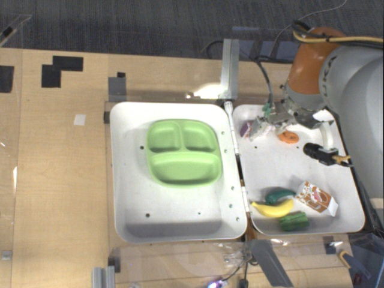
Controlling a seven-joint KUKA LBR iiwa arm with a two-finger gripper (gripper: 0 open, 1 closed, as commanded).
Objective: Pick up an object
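Reaching in from the right edge of the counter (54, 179), the grey arm (354, 95) hangs its pincer (266, 122) low over the far left corner of the right bin (264, 161). From the overhead camera I cannot tell whether the pincer is clenched or released. A small purple piece (246, 128) lies just beside it, against the bin's left wall, and a small orange piece (289, 138) sits near on the other side. Along the near edge lie a banana (273, 209), a dark green item (279, 195) touching it, a green vegetable (294, 221) and a white-and-orange carton (316, 198). The left bin (129, 161) carries a green divided plate (183, 150).
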